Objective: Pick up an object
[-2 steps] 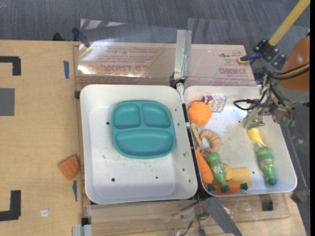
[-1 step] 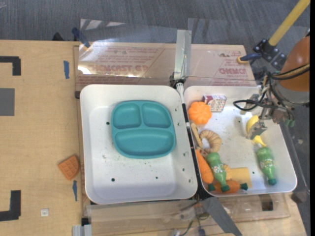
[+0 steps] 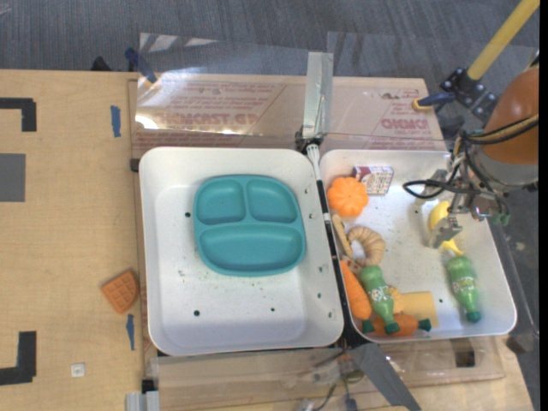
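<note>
Gripping: gripper (image 3: 448,223) hangs over the right bin's (image 3: 402,174) far-right part, fingers closed on a yellow object (image 3: 439,215)
Arm: enters from the right, orange band at the frame edge
Right bin contents: orange pumpkin (image 3: 348,195) near the divider, small box (image 3: 374,179) just behind it, tan ring (image 3: 366,243), carrot (image 3: 355,289), green bottle (image 3: 378,294) beside a yellow block (image 3: 417,304)
Second bottle: green bottle by the right wall (image 3: 463,282), below the gripper
Left bin (image 3: 171,229): teal divided plate (image 3: 249,223) at centre
Bench: waffle toy (image 3: 121,290) left of the bins
</note>
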Robot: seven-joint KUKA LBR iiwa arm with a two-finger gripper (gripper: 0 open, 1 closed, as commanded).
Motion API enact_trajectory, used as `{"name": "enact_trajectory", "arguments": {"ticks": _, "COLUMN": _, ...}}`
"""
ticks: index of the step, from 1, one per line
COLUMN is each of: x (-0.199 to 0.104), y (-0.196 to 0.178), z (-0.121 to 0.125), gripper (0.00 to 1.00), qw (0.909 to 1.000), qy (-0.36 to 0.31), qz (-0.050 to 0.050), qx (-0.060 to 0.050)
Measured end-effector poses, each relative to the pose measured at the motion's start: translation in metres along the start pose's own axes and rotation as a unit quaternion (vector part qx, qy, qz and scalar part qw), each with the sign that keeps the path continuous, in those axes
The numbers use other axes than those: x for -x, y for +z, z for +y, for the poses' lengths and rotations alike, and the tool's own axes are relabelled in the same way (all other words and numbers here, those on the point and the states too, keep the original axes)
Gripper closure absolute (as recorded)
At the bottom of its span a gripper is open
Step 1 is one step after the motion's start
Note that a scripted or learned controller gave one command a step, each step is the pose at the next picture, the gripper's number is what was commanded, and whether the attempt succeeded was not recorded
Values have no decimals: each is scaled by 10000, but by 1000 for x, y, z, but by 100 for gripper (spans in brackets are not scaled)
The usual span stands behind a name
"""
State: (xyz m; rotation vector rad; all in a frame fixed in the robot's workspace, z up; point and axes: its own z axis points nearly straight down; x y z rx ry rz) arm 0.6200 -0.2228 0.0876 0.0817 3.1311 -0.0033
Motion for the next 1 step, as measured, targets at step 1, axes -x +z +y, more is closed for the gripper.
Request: {"name": "enact_trajectory", "arguments": {"ticks": 1, "x": 4, "y": -15, "z": 0, "gripper": 100, "qw": 10000, "qy": 2, "qz": -76, "qx": -13}}
